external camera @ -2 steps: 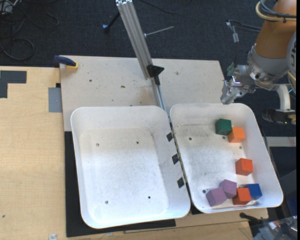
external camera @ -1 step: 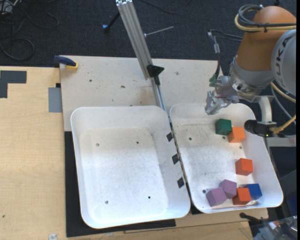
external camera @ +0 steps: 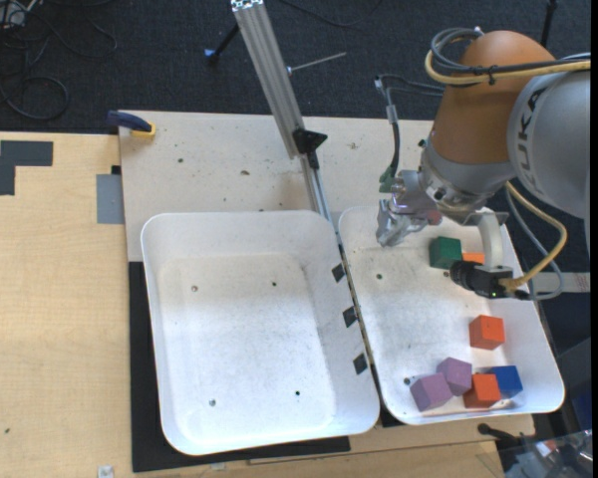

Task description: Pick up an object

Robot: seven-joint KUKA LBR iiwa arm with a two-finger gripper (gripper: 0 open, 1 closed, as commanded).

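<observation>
The green block (external camera: 445,252) lies in the right bin (external camera: 399,312), toward its far side, with a small orange piece (external camera: 472,259) touching its right edge, so you should come down squarely over it and close across its free sides. The gripper (external camera: 394,222) hangs just left of the green block, above the bin floor near the far rim; you cannot tell how it is set, and nothing visibly sits in it

We are seeing blocks (external camera: 466,382) lying in the right bin's (external camera: 399,307) near corner, the left bin (external camera: 179,267) sitting beside it.
</observation>
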